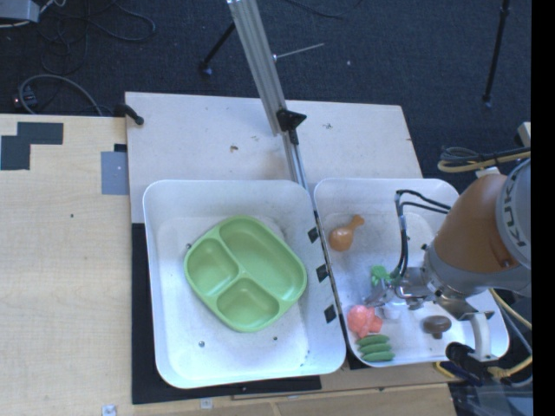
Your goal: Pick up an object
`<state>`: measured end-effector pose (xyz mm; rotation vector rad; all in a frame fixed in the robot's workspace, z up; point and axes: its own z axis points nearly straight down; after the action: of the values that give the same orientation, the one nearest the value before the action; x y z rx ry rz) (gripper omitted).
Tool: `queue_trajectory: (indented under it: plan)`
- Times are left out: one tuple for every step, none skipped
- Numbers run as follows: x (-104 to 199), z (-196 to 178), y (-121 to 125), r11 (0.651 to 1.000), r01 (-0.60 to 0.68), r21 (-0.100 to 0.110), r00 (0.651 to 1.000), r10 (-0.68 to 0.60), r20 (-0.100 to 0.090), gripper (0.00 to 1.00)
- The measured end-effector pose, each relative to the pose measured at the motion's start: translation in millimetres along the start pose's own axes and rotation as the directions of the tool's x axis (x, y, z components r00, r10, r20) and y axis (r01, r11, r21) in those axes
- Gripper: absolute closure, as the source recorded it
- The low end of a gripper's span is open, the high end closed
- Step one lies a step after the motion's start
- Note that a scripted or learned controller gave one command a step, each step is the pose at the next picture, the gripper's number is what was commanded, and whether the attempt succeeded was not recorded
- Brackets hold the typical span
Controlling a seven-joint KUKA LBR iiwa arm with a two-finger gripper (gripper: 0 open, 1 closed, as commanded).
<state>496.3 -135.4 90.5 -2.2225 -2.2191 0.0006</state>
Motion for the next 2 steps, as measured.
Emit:
queue_trajectory:
  plan:
    - [-0.8,-11.9,-0.2,1.0,-0.004,0.001,1.0,0.004,-0.002,1.0]
    - [-4.8,-56.1,6.1,1.0,0.003,-0.002,1.0,-0.003,0.001,1.0]
